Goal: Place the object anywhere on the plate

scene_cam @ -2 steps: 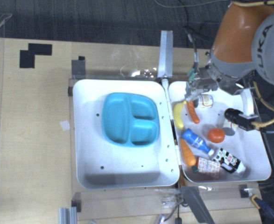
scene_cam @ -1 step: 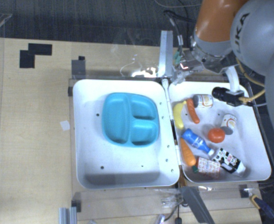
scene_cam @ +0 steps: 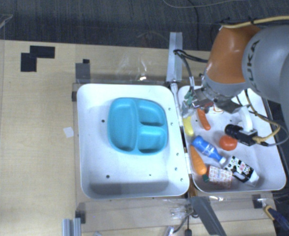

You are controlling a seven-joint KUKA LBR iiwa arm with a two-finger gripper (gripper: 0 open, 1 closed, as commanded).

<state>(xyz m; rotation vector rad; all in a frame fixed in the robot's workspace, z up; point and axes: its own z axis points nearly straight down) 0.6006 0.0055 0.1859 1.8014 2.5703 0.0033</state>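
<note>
A blue divided plate (scene_cam: 137, 124) lies in the left white bin (scene_cam: 92, 181) with nothing on it. My gripper (scene_cam: 191, 101) hangs low over the far left corner of the right bin (scene_cam: 277, 178), under the orange-banded wrist. Just below it are a small orange carrot (scene_cam: 203, 120) and a yellow piece (scene_cam: 188, 126) against the bin's left wall. Something small and greenish shows at the gripper's tip, too unclear to name.
Further toward the front of the right bin lie a blue bottle (scene_cam: 207, 149), a red tomato (scene_cam: 228, 142), a second orange carrot (scene_cam: 198, 162), a pinkish box (scene_cam: 219, 176) and a black-and-white carton (scene_cam: 242, 170). A metal divider (scene_cam: 174, 58) stands between the bins.
</note>
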